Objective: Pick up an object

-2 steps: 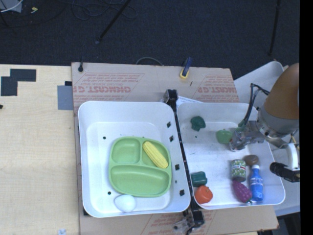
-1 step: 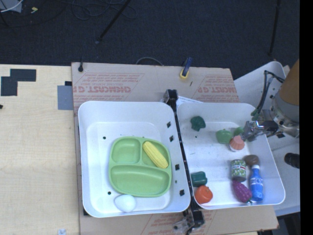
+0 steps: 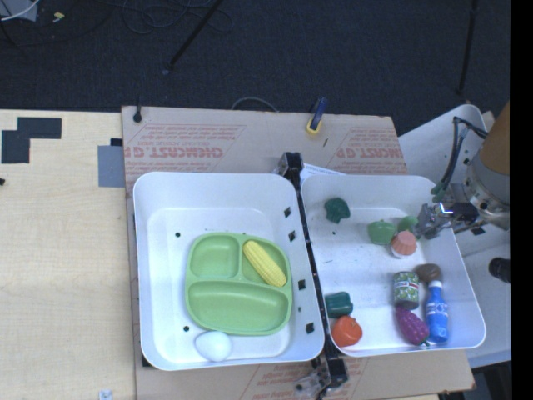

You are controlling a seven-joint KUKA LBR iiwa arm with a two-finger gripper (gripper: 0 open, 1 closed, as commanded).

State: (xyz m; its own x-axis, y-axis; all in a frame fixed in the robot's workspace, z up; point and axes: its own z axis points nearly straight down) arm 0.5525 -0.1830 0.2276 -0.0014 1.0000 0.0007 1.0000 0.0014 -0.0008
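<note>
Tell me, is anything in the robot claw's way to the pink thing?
Nothing visible is in the way. The gripper sits at the right bin's right edge, right beside the pink toy. A light green toy lies on the pink one's far side.

A blue-and-yellow clamp grips the far edge of the printed cardboard sheet.

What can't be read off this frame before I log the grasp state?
- hand, camera view: small and blurred at the right bin's far edge; open or shut is unreadable.
- Contact with the pink object: they look adjacent, but touching or apart is unclear.
- Small can: label too small to read.
- Arm: cut off by the right edge.
</note>
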